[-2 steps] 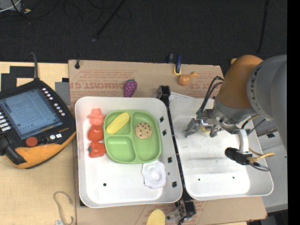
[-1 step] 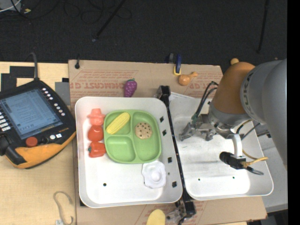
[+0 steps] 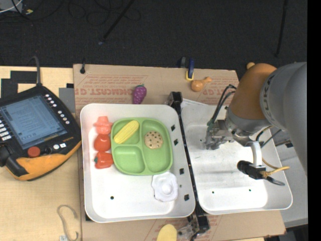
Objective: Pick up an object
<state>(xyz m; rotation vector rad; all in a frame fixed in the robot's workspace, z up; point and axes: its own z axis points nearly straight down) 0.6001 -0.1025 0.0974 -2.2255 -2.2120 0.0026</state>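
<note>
Two bins, and your gripper (image 3: 213,138) hangs over the one that offers you least. It sits low above the upper left part of the right bin (image 3: 235,195), near the black divider (image 3: 181,149), while every likely pick lies in the left bin (image 3: 100,205). From this angle you cannot tell whether the gripper is wide or narrow, and nothing can be seen in its hold.

Your choices are these. A corn cob (image 3: 125,131) and a cookie (image 3: 153,140) each lie in an upper compartment of the green plate (image 3: 133,162). A column of red and pink toy pieces (image 3: 102,143) stands just beside the plate's left edge. A white fried egg (image 3: 165,187) touches the plate's lower right corner.

If the gripper closes where it is, you will most likely get air. If it crosses to the left bin at this height, it could strike the divider, so it probably needs to rise first.

The cookie is flat and sunk in its compartment, so the plate's ridges may block the grip or the whole plate may lift with it. The corn cob is rounded and may roll away from a pinch that lands off centre. The red and pink toy pieces are squeezed between plate and bin wall, which leaves little room to come down. The egg looks thin and could be pushed along the floor instead of being gripped.
</note>
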